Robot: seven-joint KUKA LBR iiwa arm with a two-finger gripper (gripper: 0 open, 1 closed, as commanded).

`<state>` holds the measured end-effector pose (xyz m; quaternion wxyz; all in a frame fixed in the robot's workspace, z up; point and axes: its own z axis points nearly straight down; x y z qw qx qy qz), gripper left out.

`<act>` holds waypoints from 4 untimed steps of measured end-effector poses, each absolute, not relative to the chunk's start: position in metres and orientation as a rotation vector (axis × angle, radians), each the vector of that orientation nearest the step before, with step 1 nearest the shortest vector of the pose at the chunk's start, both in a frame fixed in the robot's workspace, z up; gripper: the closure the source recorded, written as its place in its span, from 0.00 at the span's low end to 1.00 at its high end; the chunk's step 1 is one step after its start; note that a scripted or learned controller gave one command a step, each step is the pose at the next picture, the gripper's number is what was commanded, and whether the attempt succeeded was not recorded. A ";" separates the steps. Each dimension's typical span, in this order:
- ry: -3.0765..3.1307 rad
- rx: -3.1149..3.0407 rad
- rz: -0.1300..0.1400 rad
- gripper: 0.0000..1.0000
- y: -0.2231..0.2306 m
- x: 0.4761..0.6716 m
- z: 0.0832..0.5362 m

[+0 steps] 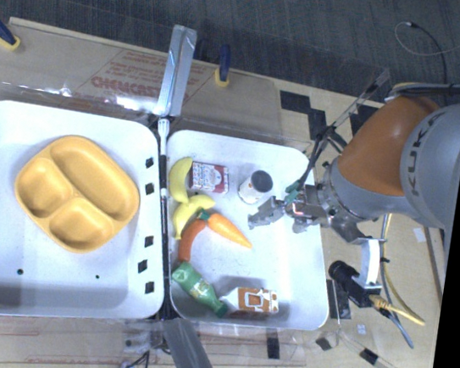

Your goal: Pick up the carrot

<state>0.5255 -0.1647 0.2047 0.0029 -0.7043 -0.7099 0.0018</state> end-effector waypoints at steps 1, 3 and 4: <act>-2.164 -2.269 0.008 0.00 -0.134 0.543 0.136; -2.347 -2.077 0.007 1.00 -0.124 0.542 0.099; -2.450 -1.964 0.002 1.00 -0.089 0.597 0.191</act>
